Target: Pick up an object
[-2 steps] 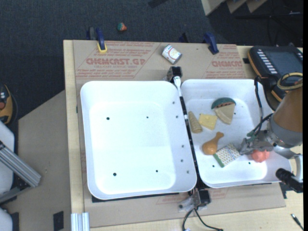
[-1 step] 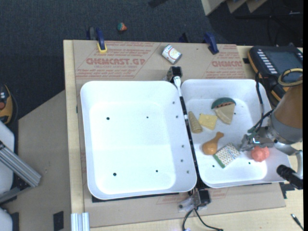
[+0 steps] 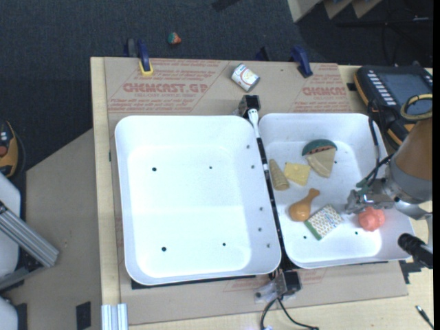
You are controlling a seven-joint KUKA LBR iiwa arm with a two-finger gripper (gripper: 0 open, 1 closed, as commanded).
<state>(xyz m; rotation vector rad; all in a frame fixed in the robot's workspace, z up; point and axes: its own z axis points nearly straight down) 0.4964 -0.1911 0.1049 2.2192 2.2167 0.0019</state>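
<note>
The right bin (image 3: 323,124) holds several small toys: a tan and teal wedge (image 3: 320,155), a yellow block (image 3: 298,174), a tan cylinder (image 3: 278,175), an orange drumstick shape (image 3: 303,205), a green and white patterned block (image 3: 324,221) and a red-pink lump (image 3: 372,219). My gripper (image 3: 362,200) is low inside this bin near its right side, just above and left of the red-pink lump. The grey wrist and orange band come in from the right and cover the gripper's upper part.
The left bin (image 3: 185,136) lies beside the right one. On the brown board behind the bins sit a small white box (image 3: 245,78), blue clamps (image 3: 144,56) and a black pendant (image 3: 393,88) at the far right.
</note>
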